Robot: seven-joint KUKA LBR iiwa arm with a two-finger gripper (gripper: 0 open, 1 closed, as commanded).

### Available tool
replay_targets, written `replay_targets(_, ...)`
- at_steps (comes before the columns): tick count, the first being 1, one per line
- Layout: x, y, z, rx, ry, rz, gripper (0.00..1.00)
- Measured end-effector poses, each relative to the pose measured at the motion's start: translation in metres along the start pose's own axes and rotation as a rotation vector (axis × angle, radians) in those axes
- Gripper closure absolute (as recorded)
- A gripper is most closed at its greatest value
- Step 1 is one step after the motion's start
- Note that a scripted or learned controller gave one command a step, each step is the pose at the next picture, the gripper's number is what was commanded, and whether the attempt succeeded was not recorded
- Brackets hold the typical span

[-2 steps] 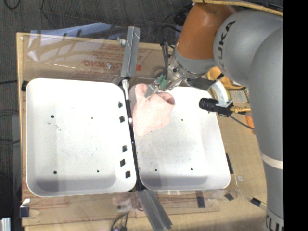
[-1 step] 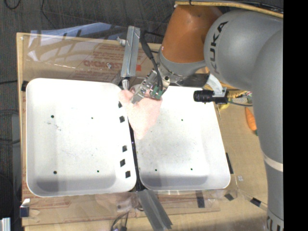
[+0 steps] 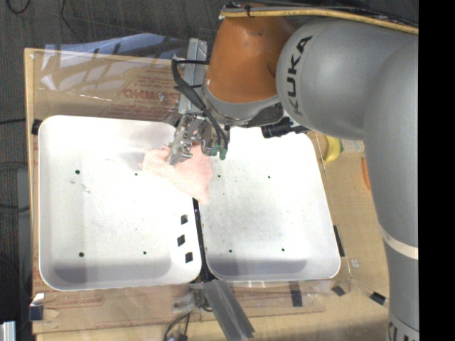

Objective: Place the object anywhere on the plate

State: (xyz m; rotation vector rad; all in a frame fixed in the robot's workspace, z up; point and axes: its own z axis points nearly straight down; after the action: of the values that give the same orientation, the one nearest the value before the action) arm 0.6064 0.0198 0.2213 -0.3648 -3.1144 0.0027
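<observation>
A pale pink plate point(image 3: 186, 176) lies at the upper right corner of the left bin point(image 3: 85, 212), overlapping the divide between the bins. My gripper point(image 3: 197, 146) hangs just above the plate's far edge, below the orange band of the arm. Its fingers point(image 3: 182, 145) stand apart and I see only the plate's pink between them. A small green bit point(image 3: 222, 153) shows at the right finger's tip; I cannot tell what it is. The wrist hides the plate's far rim.
The right bin point(image 3: 284, 226) sits beside the left one, with the grey arm over its upper right part. A yellow object point(image 3: 331, 148) pokes out beyond the right bin's far corner. Small black squares point(image 3: 184, 239) mark the left bin's right wall.
</observation>
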Motion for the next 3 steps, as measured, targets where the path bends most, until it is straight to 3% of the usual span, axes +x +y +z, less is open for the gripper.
replay_targets(1,0.023,0.055,0.005,0.000,0.001,-0.243,1.00)
replay_targets(3,0.069,0.154,-0.006,0.002,0.001,-0.245,1.00)
